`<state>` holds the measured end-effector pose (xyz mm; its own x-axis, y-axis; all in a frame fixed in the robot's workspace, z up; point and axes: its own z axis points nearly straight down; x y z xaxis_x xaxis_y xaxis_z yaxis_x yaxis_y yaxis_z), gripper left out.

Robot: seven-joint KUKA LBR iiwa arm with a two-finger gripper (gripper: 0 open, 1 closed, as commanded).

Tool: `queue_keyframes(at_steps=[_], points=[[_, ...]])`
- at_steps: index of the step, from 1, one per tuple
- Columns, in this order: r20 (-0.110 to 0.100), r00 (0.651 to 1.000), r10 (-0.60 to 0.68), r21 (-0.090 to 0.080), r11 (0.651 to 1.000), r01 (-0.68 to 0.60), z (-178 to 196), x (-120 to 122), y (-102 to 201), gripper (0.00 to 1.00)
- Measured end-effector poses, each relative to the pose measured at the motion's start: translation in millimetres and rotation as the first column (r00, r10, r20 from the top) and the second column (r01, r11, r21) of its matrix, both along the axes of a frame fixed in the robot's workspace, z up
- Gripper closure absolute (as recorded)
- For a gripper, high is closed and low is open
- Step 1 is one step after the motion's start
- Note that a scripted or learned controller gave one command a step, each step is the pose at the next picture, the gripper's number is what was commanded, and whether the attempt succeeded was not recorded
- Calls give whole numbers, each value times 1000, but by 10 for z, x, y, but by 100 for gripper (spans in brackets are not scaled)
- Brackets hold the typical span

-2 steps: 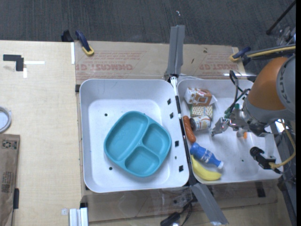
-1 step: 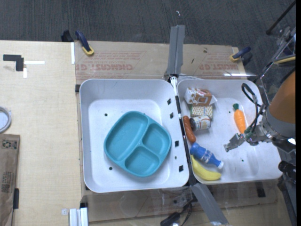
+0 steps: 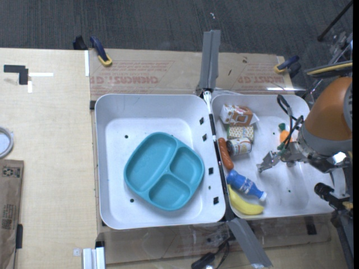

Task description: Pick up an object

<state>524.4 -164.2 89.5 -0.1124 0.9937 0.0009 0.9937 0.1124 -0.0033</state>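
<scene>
While hand point(image 3: 268, 162) hovers mid right bin point(image 3: 297, 198), items hug left wall.

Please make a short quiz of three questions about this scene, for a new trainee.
1. True or false: the blue divided tray lies in the right bin.
2. Which item lies nearest the front rim of the right bin? A) banana B) hot dog C) can
3. Fill in: the pincer is over the ____ bin.

Key: 1 false, it lies in the left bin; 2 A; 3 right.
</scene>
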Motion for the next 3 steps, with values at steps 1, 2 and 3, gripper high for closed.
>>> queue_keyframes(at_steps=[1,2,3], points=[[1,999,-49,-1,999,49,8,620,57,0],[-1,999,-46,-3,999,46,83,621,55,100],[-1,999,-46,-3,999,46,82,621,56,0]])
